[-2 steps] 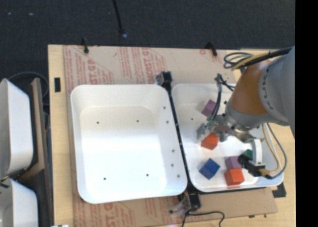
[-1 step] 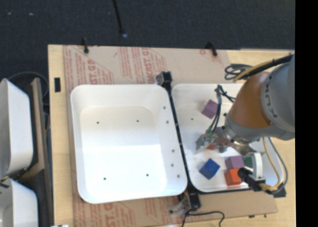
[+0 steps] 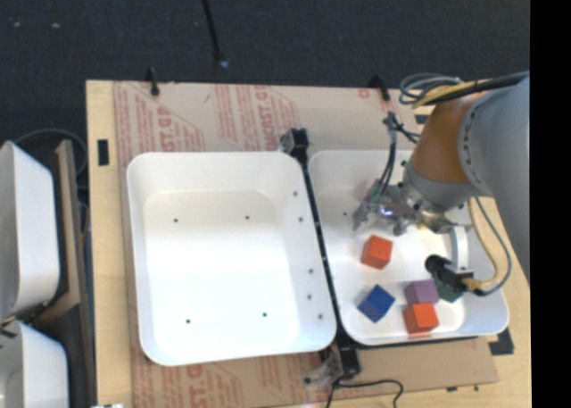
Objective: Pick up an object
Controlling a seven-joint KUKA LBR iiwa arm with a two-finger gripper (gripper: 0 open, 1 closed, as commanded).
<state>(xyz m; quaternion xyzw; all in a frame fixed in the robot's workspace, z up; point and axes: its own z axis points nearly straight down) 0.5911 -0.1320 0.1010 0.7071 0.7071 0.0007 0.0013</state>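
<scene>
The right bin [image 3: 343, 185] holds several small blocks. An orange cube [image 3: 376, 252] lies near its middle. A blue cube [image 3: 376, 303] sits toward the front, with a purple cube [image 3: 421, 291] and a second orange cube [image 3: 421, 318] at the front right. My gripper [image 3: 382, 213] hangs over the right bin just behind the first orange cube. It is open and nothing is between its fingers. The arm covers the bin's back right part.
The left bin [image 3: 143, 219] lies beside the right one, their walls meeting along a ridge [image 3: 317, 237]. A black clip [image 3: 294, 140] sits at the back end of that ridge. Both bins rest on a cardboard sheet [image 3: 214, 116].
</scene>
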